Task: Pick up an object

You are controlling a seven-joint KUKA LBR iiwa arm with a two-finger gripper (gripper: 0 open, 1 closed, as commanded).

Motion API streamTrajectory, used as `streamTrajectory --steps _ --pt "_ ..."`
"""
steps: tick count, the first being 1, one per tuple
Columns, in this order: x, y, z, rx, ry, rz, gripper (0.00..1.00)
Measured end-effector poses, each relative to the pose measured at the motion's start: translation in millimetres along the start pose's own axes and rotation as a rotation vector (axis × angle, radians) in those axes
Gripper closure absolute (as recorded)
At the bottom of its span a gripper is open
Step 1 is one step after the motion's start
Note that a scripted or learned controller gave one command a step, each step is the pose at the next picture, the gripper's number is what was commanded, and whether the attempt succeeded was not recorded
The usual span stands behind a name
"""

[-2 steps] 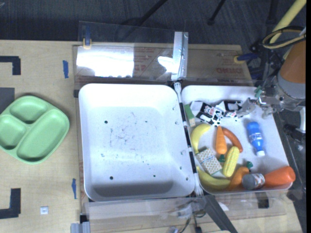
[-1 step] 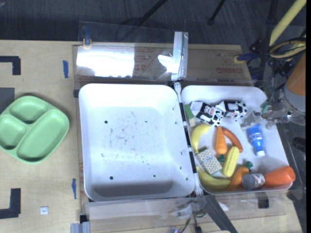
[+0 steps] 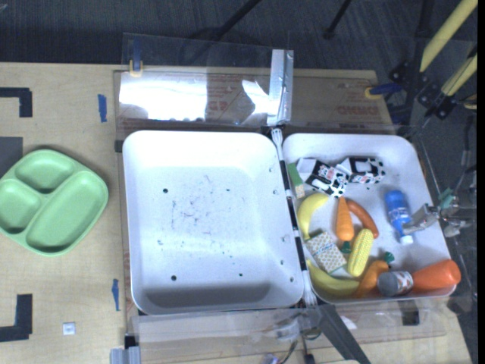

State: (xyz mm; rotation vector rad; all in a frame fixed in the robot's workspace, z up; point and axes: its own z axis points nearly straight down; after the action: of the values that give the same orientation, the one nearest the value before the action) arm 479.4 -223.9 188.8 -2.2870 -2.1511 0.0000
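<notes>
Fingers (image 3: 421,218) sit just beside the blue bottle (image 3: 395,205) in the right bin (image 3: 415,158), and I cannot tell if they are apart or closed, but that bottle looks light, hard and slippery, so I would pinch its middle.

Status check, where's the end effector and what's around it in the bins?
End effector over right bin's right edge, nothing seen held. Blue bottle beside it. Carrot, corn, banana crowd left.
</notes>
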Motion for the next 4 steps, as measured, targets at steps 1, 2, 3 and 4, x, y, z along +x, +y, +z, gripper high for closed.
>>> streamTrajectory --steps 1,2,3,4 --pt "2 1 -83 -0.004 -0.003 -0.111 0.0" --pt "5 0 64 0.003 0.007 -0.138 0.0" --pt "1 1 -52 -0.003 -0.002 -0.069 0.0" --pt "2 15 -237 -0.003 -0.003 0.175 0.0"
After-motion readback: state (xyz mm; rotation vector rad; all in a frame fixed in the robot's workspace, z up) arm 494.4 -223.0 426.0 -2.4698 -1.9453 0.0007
